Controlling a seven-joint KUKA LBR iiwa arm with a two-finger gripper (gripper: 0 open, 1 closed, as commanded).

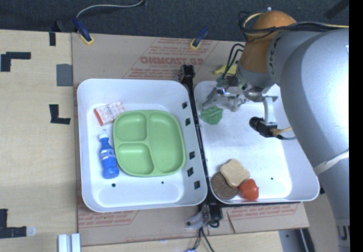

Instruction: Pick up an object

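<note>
A camera looked down at a slant on a bench with two shallow white bins side by side. The grey robot arm (pixel 317 92), with an orange band (pixel 262 38) above its wrist, reached in from the right and hung over the far end of the right bin (pixel 283 157). Its gripper (pixel 218 99) pointed toward the divider between the bins, in the far left corner of the right bin.

A small green object (pixel 212 115) lay on the floor of the right bin, just below the gripper in the view and close against it. Whether the fingers touched it or how far they were spread could not be told from this angle.

At the near end of the same bin, well apart from the gripper, sat a tan bread-like piece (pixel 233 172) resting on a brown round cookie-like piece (pixel 223 187), with a red tomato-like piece (pixel 249 189) just beside them.

The left bin (pixel 91 188) held a light green divided plate (pixel 150 142) with three sections. A blue bottle (pixel 108 158) lay just left of the plate, and a small red and white packet (pixel 109 113) lay near the plate's far left corner; its print was too small to read.

Red lettering on the cardboard sheet (pixel 136 55) beyond the bins appeared to read "CHEMCAST", though blurred.
</note>
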